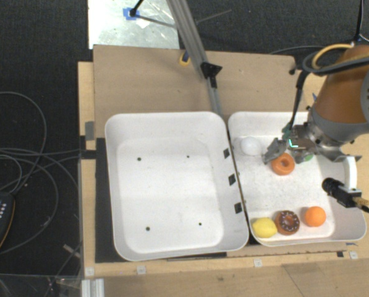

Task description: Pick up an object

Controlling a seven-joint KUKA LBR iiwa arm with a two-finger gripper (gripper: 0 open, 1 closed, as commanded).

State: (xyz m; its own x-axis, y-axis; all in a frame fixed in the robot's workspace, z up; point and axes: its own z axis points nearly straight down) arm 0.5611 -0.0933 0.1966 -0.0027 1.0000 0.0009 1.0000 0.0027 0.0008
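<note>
My gripper [288, 153] hangs over the middle of the right bin [357, 228], reaching in from the right. Directly under it, partly covered by it, lies an orange ring-shaped toy [284, 166]. A small white ball [250, 145] rests to its left near the bin's back left corner. Along the front wall sit a yellow lemon [264, 228], a brown chocolate doughnut [287, 222] and an orange ball [314, 216] in a row. Whether the gripper touches the orange ring is hidden by its own body.
The left bin [119, 135] stands beside the right one, joined by black clips [232, 179]. A grey pole [193, 36] slants across the back of the bench. A black fitting [337, 192] on the arm juts over the right bin's right side.
</note>
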